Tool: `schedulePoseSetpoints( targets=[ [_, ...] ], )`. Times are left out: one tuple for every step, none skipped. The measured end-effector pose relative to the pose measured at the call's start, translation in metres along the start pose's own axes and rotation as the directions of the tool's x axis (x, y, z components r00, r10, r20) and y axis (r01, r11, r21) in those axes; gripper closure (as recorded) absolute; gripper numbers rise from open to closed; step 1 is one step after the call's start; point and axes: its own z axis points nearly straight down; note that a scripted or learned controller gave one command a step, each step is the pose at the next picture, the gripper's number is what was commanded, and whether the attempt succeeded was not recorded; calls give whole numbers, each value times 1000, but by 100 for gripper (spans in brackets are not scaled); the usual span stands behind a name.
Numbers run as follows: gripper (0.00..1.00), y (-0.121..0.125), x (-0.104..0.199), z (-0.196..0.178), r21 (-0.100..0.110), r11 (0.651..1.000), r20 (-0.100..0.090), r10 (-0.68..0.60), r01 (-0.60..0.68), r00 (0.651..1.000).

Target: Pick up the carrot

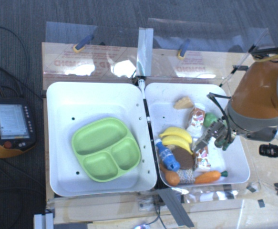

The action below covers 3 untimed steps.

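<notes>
Grey carpet surrounds my bench [57, 61], which carries two shallow white plastic bins: the left bin [62, 99] holds a green three-compartment plastic tray [106, 149]. My two-finger gripper [210, 138] hangs low over the cluttered right bin [236, 168], near the yellow bananas [177, 138]; its grip I cannot tell. Small orange carrot [207, 177] lies free at that bin's front edge, apart from the gripper.

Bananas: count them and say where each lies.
2. Both lie in the right bin, side by side near its middle: upper banana, lower banana touching it. More could hide under the pile.
</notes>
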Motion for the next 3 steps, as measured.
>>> schedulePoseSetpoints(
  targets=[
    [100,56,51,-21,-3,999,0,-45,45,999],
    [100,68,14,-142,0,934,3,358,-358,934],
    [100,91,25,-49,8,984,-5,176,-176,984]
  ],
)
